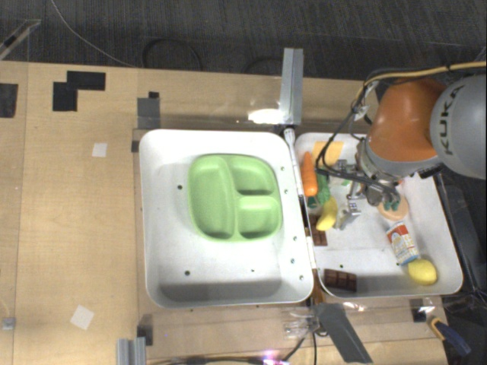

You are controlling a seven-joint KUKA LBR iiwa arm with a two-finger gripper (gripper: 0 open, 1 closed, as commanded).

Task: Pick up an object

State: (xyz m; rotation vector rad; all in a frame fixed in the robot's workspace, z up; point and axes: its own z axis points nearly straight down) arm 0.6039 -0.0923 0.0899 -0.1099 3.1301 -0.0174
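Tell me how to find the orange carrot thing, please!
Look at the right white bin, the one the robot arm reaches over. Go to its left wall, near the far corner, where the carrot lies lengthwise along the wall. It is long and orange, while the small pieces just below it are green and yellow.

Loose objects lie scattered in the right-hand shallow white bin (449,234).

An orange carrot-shaped piece (308,175) lies lengthwise against the bin's left wall, with a curved yellow banana-like piece (330,150) just beside it near the far edge. A small yellow lump (326,220) sits a little nearer, next to a green piece (329,201). A dark brown ridged block (340,281) rests in the near left corner. A small white bottle with a red label (400,243) lies on its side, touching or almost touching a yellow lemon-shaped object (422,271) in the near right corner.
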